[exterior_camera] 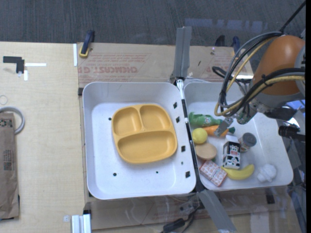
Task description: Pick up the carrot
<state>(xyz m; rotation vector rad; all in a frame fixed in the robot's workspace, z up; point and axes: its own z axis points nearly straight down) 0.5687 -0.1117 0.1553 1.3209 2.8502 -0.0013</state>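
Note:
The carrot is a small orange piece with a green top, lying in the right bin near its left wall. It sits between a green vegetable and a yellow lemon. My gripper is low over the bin, its tip right at the carrot's right end. The cables and the orange wrist band stand above and to its right. Whether the carrot is gripped is unclear from this angle.
Also in the right bin are a tan round piece, a small milk carton, a grey can, a banana, a red-and-white packet and a white lump. A yellow divided plate lies in the left bin.

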